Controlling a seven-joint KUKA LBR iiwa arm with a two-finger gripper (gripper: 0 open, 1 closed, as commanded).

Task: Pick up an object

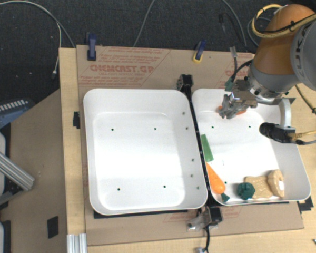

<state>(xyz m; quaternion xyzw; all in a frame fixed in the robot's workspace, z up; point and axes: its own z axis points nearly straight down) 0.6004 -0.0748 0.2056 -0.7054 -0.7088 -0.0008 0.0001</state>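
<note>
My gripper (229,111) hangs over the far part of the right bin (253,141), near its back left area. Nothing shows between its fingers. Along the right bin's left wall lies a green stick (206,147), and below it an orange carrot-shaped piece (215,179). At the bin's near edge sit a dark green lump (246,190), a tan block (260,187) and a pale round piece (276,182). All of these lie well nearer the camera than the gripper.
The left bin (142,149) stands beside the right one on a cardboard sheet (126,65). A black cylinder (274,132) on the arm juts over the right bin's right side. Two clamps (91,45) (199,50) hold the cardboard's far edge.
</note>
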